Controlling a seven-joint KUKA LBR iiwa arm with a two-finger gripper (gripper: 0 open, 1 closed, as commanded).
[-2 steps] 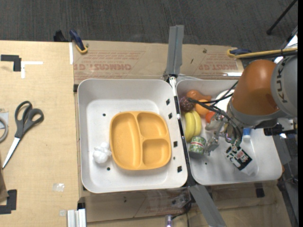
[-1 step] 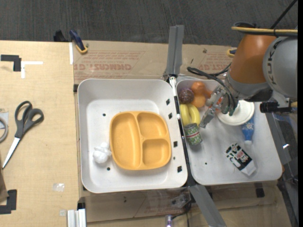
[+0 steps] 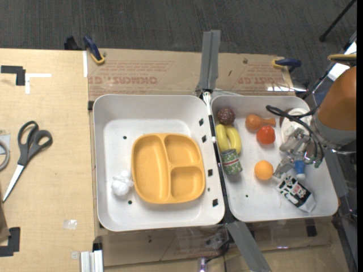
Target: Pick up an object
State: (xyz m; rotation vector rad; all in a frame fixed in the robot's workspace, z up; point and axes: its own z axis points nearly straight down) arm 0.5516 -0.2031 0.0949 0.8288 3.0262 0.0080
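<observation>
Both white bins (image 3: 153, 103) look like smooth plastic w/ a soft sheen. The yellow divided tray (image 3: 168, 167) in the left bin is seen as matt plastic. The bench top (image 3: 45, 208) at left appears as pale, matt wood; corrugated cardboard (image 3: 142, 75) is laid at the far side. Scissors (image 3: 25, 152): metal blades, dark plastic handles.

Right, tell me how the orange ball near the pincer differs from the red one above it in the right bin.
The orange ball is plain orange; the red ball is red. The orange ball lies lower in the right bin, level with the pincer; the red ball lies further up, right beside a smaller orange piece. The orange ball has bare floor around it. Both are round, of like size, and rest loose on the bin floor.
</observation>
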